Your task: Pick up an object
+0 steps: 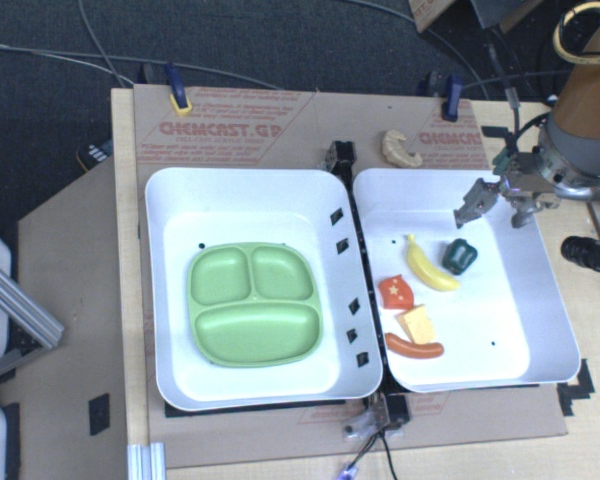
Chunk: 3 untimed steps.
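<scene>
Hovering over the upper part of the right-hand shallow white bin (540, 298), the grey two-finger gripper (498, 205) is hanging clear of the toys, its fingers (472, 208) appearing spread apart and gripping nothing.

Nearest candidate: small dark green rounded toy (460, 256), lying just below the fingers and toward the bin's middle, apart from them. Beside it, on its left and almost touching, a yellow plastic banana (428, 268) is lying with its long axis running diagonally, from upper left to lower right.

Farther down the bin: red strawberry-like piece (397, 291), yellow cheese wedge (417, 324), red sausage (414, 347) lying nearly crosswise.

Left bin (170, 218) is carrying a pale green divided plate (254, 303), well apart from the arm.

Judgement: a short descent toward the green toy looks likeliest; crowding from the banana could be spoiling a clean grip.
</scene>
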Each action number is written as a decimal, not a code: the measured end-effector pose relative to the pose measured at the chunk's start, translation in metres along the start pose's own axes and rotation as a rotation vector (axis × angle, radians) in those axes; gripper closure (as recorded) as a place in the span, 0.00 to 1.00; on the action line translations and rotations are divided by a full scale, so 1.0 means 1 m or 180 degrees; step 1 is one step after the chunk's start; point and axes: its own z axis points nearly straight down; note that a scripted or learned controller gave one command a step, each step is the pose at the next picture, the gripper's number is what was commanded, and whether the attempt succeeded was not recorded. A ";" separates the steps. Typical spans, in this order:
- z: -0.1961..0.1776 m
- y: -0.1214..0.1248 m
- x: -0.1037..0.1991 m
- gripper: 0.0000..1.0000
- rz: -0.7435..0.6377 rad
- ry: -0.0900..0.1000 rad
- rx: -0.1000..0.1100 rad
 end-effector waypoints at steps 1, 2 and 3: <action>-0.007 0.002 0.000 0.00 -0.0009 -0.0007 -0.0041; 0.042 -0.004 -0.007 0.00 -0.0006 -0.0003 -0.0028; 0.098 0.006 -0.007 0.00 -0.0010 -0.0003 -0.0025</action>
